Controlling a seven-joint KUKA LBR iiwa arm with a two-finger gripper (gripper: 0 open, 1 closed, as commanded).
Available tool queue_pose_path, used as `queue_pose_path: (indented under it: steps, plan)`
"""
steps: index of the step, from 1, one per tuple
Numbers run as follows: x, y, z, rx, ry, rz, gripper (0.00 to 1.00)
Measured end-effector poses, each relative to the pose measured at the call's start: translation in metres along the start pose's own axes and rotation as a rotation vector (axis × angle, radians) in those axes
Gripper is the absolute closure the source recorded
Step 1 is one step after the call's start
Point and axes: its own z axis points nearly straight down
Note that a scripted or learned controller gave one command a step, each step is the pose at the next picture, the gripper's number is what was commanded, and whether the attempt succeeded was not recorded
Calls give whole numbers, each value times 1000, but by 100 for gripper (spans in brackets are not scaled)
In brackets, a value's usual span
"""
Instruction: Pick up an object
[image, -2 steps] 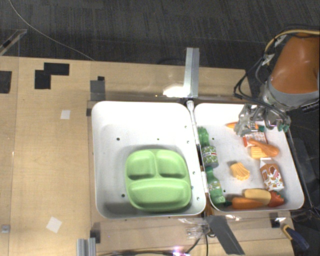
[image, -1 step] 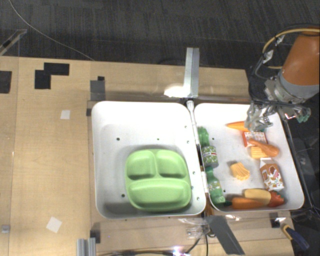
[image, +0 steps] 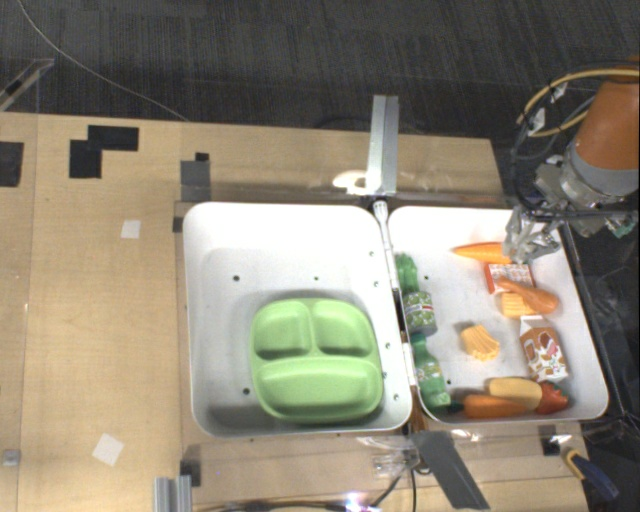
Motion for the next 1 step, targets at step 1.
queue_pose_path:
  steps: [1]
  plan:
    - [41, 27, -40, 1, -1, -426, 100]
